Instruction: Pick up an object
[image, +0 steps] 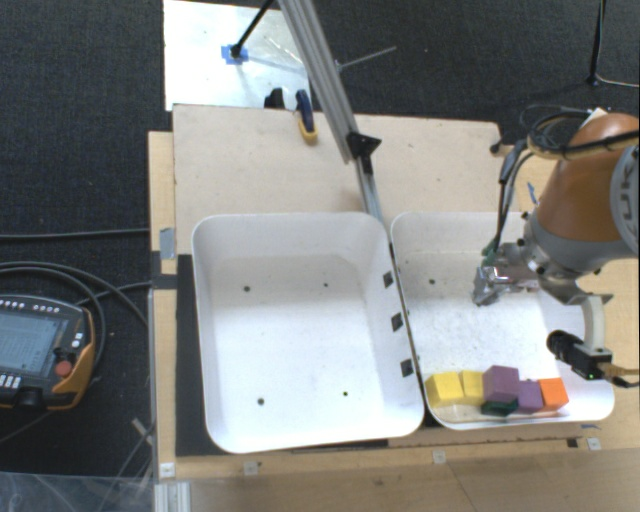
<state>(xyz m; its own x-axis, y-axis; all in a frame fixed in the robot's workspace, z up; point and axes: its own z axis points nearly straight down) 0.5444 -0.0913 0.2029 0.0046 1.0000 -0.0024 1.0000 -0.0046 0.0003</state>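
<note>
The two-finger metal gripper (487, 287) hangs over the middle of the right shallow white plastic bin (440, 250), at the end of the grey arm with the orange band (585, 195). How far it is open cannot be told from this slanted view, and nothing can be seen in its hold.

Below the gripper, along the bin's near edge, a row of small blocks lies close together: two yellow foam cubes (455, 387), a larger purple block (502, 379), a dark green block (498, 407) just in front of it, a smaller purple block (530, 395), and an orange cube (553, 392) at the far right end. All lie well apart from the gripper.

To the gripper's left sits the left shallow white plastic bin (290, 330), touching the right bin along a shared rim marked by small black tabs. A slim grey metal pole (330, 85) slants away from above that rim.

Both bins rest on a pale tan fibreboard bench top (250, 160). A blue and yellow clamp (305, 112) grips its far edge. Around the bench the floor is dark carpet (80, 120), crossed by black cables. Far to the gripper's left lies a grey and orange handheld control pendant with a screen (40, 350).
</note>
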